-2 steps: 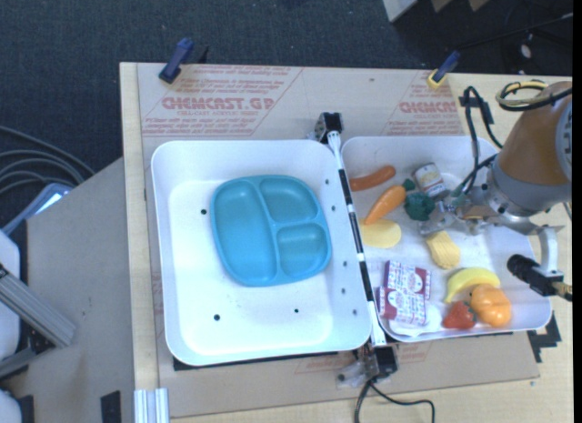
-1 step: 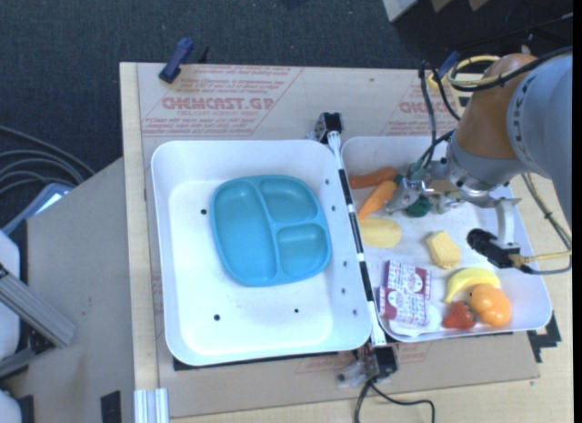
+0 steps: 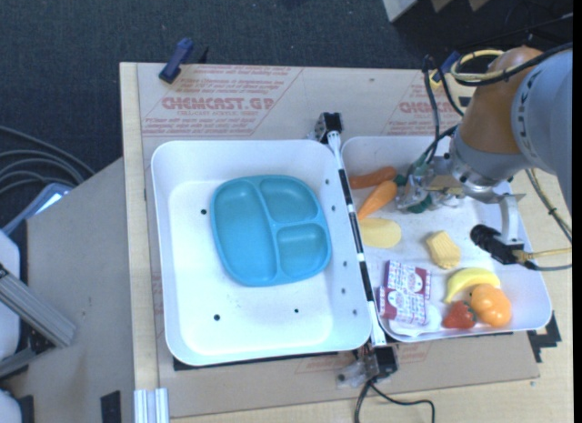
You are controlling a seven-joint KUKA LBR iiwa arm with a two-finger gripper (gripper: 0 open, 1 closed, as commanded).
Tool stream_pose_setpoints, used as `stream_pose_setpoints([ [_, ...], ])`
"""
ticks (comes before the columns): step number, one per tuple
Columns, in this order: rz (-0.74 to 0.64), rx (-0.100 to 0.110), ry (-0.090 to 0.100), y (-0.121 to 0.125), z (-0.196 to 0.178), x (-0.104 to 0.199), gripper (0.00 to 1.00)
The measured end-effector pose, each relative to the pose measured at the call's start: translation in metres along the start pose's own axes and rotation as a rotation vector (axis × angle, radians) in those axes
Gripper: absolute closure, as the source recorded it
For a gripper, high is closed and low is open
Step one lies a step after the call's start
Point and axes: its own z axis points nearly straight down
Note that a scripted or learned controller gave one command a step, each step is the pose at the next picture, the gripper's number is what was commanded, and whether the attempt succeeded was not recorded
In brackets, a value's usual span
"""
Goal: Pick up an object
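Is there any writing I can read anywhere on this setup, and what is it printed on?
"CHEMCAST GP": red print on the brown board behind the left bin; the smaller lines by it are blurred.
The same red print behind the right bin is partly hidden.
Pink packet in the right bin: print too small to read.

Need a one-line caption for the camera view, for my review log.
KUKA arm's pincer low beside the carrot in the right bin of toy food; blue divided plate in the left bin.
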Motion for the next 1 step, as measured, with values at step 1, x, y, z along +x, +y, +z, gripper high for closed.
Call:
stream_pose_setpoints([
  [1,0.001,0.003,0.000,-0.0482,-0.1224,0.0500,1.00],
])
